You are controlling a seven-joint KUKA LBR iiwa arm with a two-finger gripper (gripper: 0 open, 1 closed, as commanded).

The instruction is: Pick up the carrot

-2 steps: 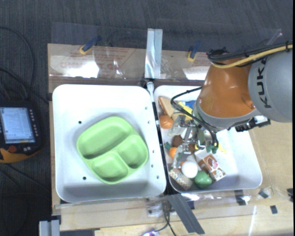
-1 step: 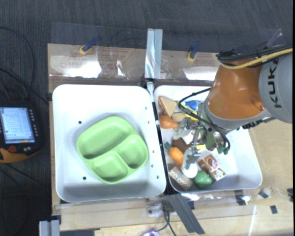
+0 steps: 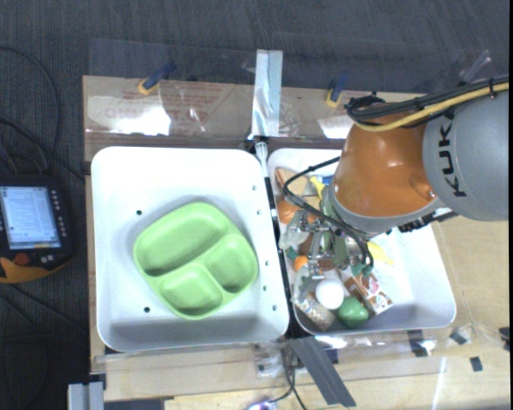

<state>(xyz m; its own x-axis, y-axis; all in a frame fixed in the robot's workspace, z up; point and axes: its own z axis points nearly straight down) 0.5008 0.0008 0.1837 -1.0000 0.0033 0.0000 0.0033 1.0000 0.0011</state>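
The arm's orange band and grey wrist hang over the right bin [image 3: 427,301], covering much of it. The gripper [image 3: 323,250] points down into a pile of toy food at the bin's left side. An orange shape that looks like the carrot [image 3: 283,179] lies in the bin's back left corner, partly hidden under the arm and cables. A smaller orange bit [image 3: 300,263] shows just left of the gripper; I cannot tell whether it belongs to the carrot or whether the gripper touches it.
A white egg [image 3: 329,295], a green round item [image 3: 352,312] and a patterned packet [image 3: 372,293] lie in front of the gripper. In the left bin [image 3: 120,178] sits a green divided plate [image 3: 197,257]. A pendant [image 3: 26,225] lies off the bench at the left.
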